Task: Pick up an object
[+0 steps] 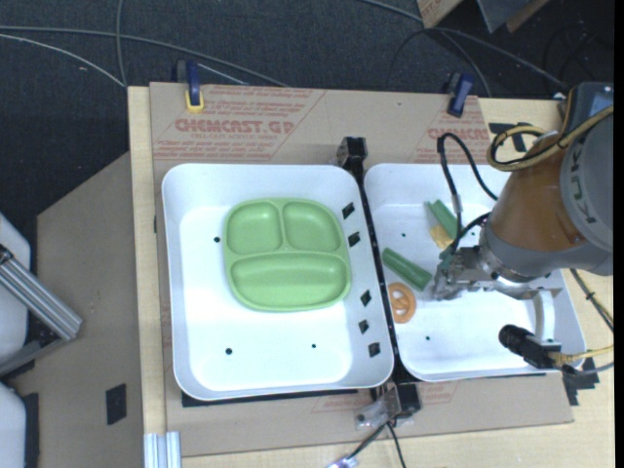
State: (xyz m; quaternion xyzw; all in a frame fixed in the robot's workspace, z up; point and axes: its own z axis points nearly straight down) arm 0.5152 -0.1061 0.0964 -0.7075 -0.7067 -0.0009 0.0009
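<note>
Camera view looks down on the tabletop [292, 115] with two white bins. The left bin [195, 261] carries a green divided plate [287, 254]. In the right bin [468, 359], near its left wall, lie a green stick-shaped piece [405, 267], an orange ring-shaped item [402, 301] just below it, and a yellow and green piece [442, 219] higher up. The arm [546, 213] reaches in over this bin, its pincer [450, 279] low beside the green stick; I cannot tell how far it is open or whether it grips anything.
</note>
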